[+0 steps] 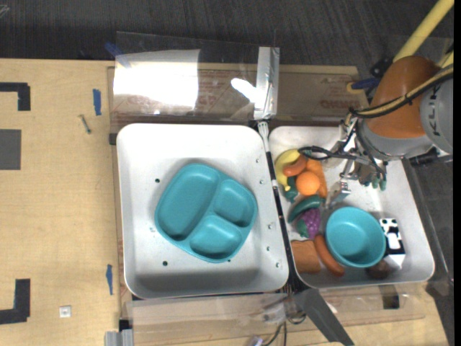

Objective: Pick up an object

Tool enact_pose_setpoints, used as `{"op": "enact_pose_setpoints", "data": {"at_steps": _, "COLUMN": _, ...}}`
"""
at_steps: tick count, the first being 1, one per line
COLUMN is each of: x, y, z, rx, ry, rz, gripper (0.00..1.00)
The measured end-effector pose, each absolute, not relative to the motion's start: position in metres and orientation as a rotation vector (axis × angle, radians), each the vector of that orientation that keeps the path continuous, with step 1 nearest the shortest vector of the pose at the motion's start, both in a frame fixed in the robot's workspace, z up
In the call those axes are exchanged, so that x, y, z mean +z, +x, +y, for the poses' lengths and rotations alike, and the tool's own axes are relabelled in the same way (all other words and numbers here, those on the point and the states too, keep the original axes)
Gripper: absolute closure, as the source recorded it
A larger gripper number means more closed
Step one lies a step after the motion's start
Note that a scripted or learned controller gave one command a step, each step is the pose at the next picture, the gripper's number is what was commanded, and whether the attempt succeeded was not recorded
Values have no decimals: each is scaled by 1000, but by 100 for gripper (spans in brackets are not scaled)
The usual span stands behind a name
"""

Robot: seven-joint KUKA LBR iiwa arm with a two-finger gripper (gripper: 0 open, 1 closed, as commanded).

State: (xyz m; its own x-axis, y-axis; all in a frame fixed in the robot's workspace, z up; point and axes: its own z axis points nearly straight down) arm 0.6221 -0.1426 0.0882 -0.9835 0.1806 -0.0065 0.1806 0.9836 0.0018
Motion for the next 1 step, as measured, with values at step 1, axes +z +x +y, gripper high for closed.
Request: {"op": "enact_pose_setpoints", "data": {"at_steps": 1, "x": 89, "y": 622, "z": -98, "rx": 2, "ry": 448, "rz": 3101, "gripper": 0}}
